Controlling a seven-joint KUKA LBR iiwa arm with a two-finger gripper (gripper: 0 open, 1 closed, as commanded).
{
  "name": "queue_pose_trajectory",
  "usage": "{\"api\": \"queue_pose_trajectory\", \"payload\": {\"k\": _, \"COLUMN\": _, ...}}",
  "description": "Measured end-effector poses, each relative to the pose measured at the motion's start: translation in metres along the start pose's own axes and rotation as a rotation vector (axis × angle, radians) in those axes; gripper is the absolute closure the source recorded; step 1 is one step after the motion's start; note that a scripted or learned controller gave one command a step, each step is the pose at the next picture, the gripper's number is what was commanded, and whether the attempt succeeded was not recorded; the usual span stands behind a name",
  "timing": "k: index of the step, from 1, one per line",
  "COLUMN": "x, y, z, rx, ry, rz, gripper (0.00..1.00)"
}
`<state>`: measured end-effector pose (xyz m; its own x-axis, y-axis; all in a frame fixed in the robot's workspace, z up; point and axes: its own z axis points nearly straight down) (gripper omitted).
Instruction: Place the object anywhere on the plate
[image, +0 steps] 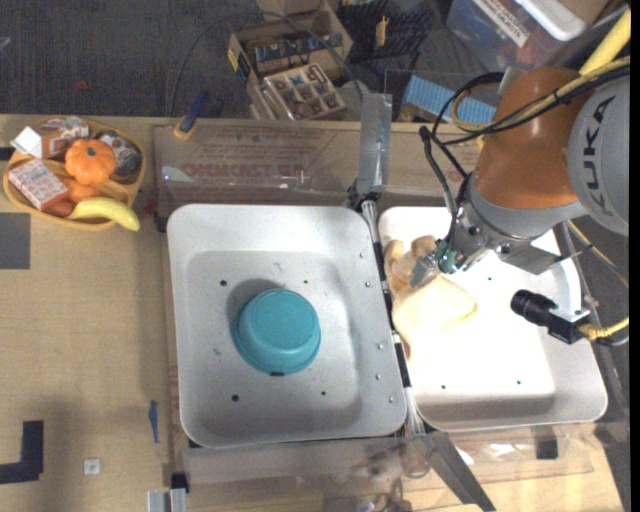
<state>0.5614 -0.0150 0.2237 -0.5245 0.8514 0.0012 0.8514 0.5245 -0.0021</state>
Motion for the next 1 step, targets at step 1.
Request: {"api": "queue_pose_trajectory", "payload": {"k": 1, "x": 0.0473, "y": 0.0167, "z": -0.0015, "rx": -0.001, "ry": 0.000, "rz": -0.396, "gripper": 1.00}}
